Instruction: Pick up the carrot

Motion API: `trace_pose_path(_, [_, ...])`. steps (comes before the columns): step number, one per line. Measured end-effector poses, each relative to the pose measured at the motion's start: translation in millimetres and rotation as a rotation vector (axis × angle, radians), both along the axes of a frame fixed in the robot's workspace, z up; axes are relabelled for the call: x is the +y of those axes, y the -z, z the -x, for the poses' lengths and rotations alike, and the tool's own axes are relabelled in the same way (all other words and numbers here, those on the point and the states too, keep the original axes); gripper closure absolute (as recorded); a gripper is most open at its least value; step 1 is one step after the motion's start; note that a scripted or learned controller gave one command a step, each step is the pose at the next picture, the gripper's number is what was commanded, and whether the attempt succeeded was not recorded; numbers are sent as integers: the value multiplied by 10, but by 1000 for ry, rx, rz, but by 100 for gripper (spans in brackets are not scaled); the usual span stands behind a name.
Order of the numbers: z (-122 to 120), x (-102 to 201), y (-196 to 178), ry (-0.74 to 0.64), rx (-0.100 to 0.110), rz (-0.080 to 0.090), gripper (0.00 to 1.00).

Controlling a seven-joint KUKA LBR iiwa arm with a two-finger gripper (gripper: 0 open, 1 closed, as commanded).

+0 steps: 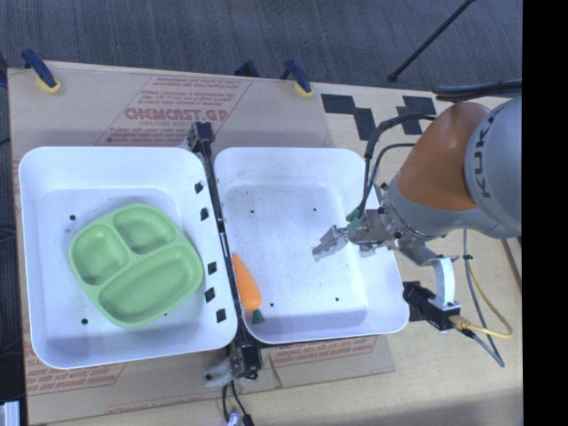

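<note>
Carrot (247,288) hugs the right bin's (293,162) left wall; claw (327,245) state unclear.

Red "CHEMCAST GP" on the cardboard sheet (169,105); "KU" on the arm (484,162).

An orange carrot (246,286) with a green tip is laid against the near left wall of the right bin (377,313), lengthwise.
</note>
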State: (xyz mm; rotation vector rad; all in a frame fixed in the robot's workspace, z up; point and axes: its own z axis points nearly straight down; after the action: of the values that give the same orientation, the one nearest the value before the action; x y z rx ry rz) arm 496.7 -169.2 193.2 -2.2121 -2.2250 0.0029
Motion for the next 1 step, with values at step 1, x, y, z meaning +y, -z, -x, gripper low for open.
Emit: trace_pose_path(1, [208, 670, 110, -3, 1, 0, 0])
